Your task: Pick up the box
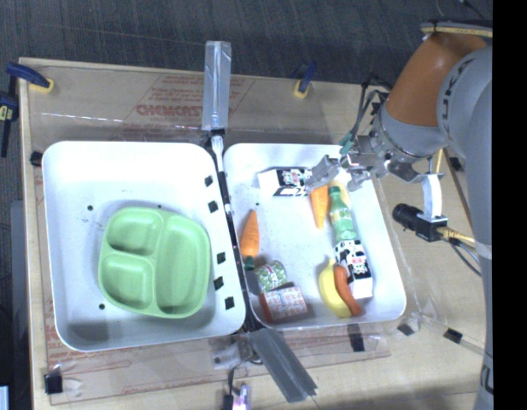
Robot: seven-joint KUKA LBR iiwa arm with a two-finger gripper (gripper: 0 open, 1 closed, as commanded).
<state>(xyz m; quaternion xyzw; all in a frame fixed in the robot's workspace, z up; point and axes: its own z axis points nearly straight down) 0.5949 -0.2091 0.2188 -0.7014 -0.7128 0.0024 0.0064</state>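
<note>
Reaching in over the far right corner of the right-hand shallow white bin, the grey arm with the orange band carries its two-finger gripper just above the bin's far rim; how wide that gripper stands cannot be told, and nothing is seen in it. The small white box with a black-and-white printed end lies at the far end of this bin, just left of the gripper. An orange carrot and a green bottle lie just nearer than the box. Towards the near end of this bin lie a cow-patterned carton, a yellow banana, a second carrot and a red-labelled can. Left of this bin, the other white bin holds a green divided plastic plate
</note>
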